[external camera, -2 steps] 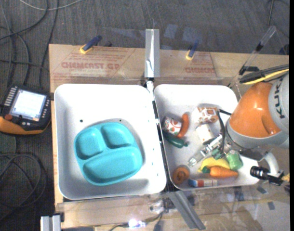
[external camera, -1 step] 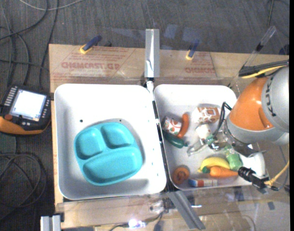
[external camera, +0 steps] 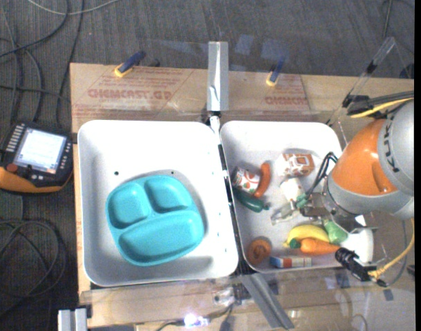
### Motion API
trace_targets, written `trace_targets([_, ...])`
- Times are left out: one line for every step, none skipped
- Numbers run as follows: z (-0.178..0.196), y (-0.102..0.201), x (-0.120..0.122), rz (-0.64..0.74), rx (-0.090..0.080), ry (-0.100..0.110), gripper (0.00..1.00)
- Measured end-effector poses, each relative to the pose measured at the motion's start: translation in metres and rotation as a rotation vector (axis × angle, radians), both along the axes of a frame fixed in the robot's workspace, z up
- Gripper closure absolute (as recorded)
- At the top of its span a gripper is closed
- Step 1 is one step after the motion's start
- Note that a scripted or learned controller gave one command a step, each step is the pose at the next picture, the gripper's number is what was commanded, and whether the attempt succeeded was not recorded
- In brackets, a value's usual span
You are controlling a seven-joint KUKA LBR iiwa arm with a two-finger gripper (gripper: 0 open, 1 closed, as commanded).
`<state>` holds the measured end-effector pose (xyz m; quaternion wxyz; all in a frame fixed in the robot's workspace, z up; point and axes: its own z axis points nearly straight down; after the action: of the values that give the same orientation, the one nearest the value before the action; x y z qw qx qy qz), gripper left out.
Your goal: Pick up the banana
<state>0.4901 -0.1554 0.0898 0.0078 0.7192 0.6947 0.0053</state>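
I watch through one fixed camera above the bench, looking down at a slant on both bins; the arm enters from the right.

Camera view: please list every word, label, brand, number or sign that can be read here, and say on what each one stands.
"KU": black letters on the arm's grey casing, cut off at the edge.
Red print on the cardboard sheet behind the bins: mirrored and faint, not readable.
Screen of the handheld pendant: too blurred.
Small red-and-white packets in the right bin: print too small.
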Motion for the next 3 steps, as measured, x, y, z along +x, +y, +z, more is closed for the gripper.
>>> trace_targets([-0.001, -0.019, 0.000, 0.050, 0.014, 0.010, 0.00])
trace_targets([0.000, 0.004, -0.002, 0.414, -0.013, 0.006, 0.00])
trace_targets([0.000, 0.006, 0.001, 0.106, -0.002, 0.002, 0.00])
